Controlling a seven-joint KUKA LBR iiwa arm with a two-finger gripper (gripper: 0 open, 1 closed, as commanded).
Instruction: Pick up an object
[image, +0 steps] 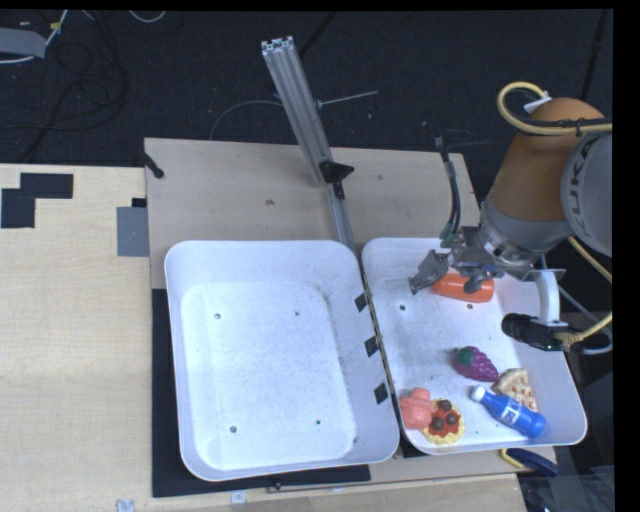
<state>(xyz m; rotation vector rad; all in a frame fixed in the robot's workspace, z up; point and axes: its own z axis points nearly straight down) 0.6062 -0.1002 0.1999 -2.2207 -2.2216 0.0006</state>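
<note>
Arm, grey w/ orange band, enters from 3 o'clock and reaches down into the right bin. Hand sits at the bin's 12 o'clock end, low over the floor. Dark fingers point toward 9 o'clock; open or closed: cannot tell from this angle.

Orange object, flattish, possibly a toy carrot, lies directly under/beside the hand, at its 4 o'clock side. Looks to be touching the hand, but nothing confirms it sits between the fingers.

Other contents, right bin:
- Purple grape bunch, mid-bin, toward 3 o'clock wall.
- Waffle-like tan piece, just beside the grapes at their 4 o'clock, near the rim.
- Blue bottle w/ white cap, lying on its side, touching or overlapping the tan piece.
- Pink/red toy at the 7 o'clock corner.
- Small tart w/ dark and red berries, touching the pink toy at its 4 o'clock.

Left bin is white w/ a speckled floor, edge to edge w/ the right bin; black clips run along the shared edge.

Both bins rest on the worktop, tan board. An aluminium rail rises at a slant from the 12 o'clock side.
</note>
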